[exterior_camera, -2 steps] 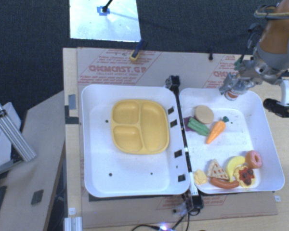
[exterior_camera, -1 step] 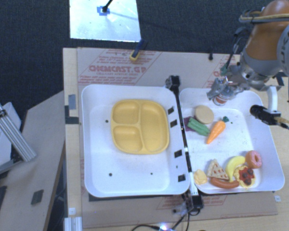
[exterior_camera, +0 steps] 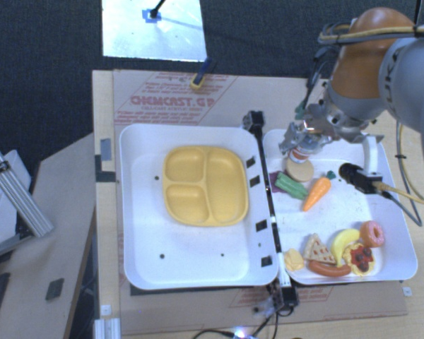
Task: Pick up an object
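You see the carrot (exterior_camera: 316, 193) pointing lower left, "CHEMCAST" legible at upper centre, and the gripper's (exterior_camera: 302, 150) grip unreadable from here.

My arm (exterior_camera: 410, 69) is smooth grey w/ rounded casing, plus a glossy bulbous orange band (exterior_camera: 364, 48) above the wrist. Thin black cables loop round the orange section and trail off the grey link. Wrist end carries a small metallic silver gripper (exterior_camera: 302, 149) assy, lit w/ a faint reddish spot.
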